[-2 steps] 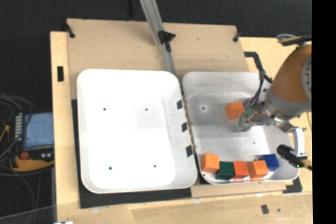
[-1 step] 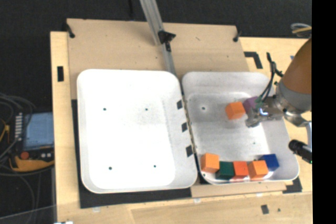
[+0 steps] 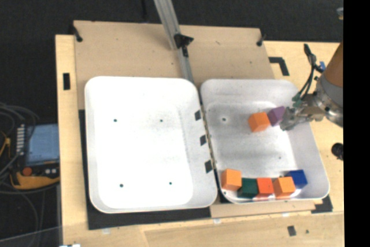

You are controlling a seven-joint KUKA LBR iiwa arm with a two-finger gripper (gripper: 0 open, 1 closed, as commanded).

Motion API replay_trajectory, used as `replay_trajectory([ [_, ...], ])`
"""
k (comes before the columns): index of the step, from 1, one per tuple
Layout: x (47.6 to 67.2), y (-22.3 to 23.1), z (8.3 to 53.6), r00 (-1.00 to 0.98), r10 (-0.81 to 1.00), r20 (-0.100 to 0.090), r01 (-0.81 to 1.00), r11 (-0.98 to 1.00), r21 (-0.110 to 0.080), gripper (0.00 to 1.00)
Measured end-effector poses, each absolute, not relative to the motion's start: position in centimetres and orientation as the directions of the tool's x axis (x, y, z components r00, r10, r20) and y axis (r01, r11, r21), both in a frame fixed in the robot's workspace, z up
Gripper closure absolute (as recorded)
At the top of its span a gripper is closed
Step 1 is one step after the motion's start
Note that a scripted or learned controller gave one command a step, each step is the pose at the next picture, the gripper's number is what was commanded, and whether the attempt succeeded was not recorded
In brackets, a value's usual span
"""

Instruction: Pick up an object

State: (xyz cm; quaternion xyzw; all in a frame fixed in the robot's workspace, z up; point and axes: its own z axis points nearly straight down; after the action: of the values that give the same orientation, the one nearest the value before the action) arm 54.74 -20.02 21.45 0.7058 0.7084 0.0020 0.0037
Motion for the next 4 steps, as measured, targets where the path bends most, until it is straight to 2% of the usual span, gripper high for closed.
replay_trajectory([
  [1,54.6,-14.0,21.8,-0.008,1.000,0.002,1.000,0.008,0.002,1.00],
  [4,50.5,2.4,22.0,-0.007,1.000,0.002,1.000,0.007,-0.002,1.00],
])
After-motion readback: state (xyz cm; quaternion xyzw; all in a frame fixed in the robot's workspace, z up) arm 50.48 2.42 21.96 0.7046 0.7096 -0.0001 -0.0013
